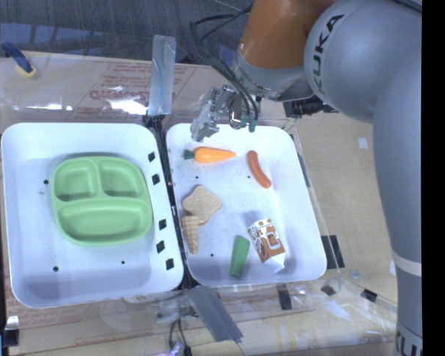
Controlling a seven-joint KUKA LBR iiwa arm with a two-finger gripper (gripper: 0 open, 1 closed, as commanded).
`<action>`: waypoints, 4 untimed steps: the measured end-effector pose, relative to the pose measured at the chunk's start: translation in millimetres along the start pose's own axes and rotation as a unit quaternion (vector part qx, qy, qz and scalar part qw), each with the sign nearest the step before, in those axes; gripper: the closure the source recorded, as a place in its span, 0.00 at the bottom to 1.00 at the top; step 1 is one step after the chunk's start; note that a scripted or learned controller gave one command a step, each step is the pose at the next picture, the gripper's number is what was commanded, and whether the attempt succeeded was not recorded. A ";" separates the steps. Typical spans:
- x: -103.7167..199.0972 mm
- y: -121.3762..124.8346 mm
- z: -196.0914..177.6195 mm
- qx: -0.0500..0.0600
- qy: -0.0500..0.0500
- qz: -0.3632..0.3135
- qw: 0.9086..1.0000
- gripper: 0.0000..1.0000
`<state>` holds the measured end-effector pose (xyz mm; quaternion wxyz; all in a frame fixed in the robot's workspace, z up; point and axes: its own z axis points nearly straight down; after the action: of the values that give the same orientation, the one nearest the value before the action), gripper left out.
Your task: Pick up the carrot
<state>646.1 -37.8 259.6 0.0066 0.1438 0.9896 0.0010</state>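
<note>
The carrot (213, 154) is orange with a small green top and lies on its side near the far edge of the right bin (304, 199). My gripper (206, 128) hovers just above and slightly left of the carrot, at the bin's far left corner. Its fingers stand slightly apart with nothing between them, and the carrot rests free on the bin floor.
The right bin also holds a hot dog sausage (259, 169), a slice of bread (201, 204), an ice cream cone (190, 233), a green pickle (239, 256) and a small carton (268, 243). A green divided plate (101, 199) sits in the left bin (22, 199).
</note>
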 end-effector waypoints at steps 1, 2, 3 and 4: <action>5.8 12.7 68.7 0.005 0.007 0.290 0.957 1.00; 9.9 52.8 64.3 0.005 0.005 0.502 0.865 1.00; 22.0 107.7 67.7 0.004 0.005 0.449 0.893 1.00; 45.9 171.6 144.9 0.001 0.002 0.393 0.920 1.00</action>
<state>652.8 139.8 114.8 0.0031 0.5207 0.8537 0.0028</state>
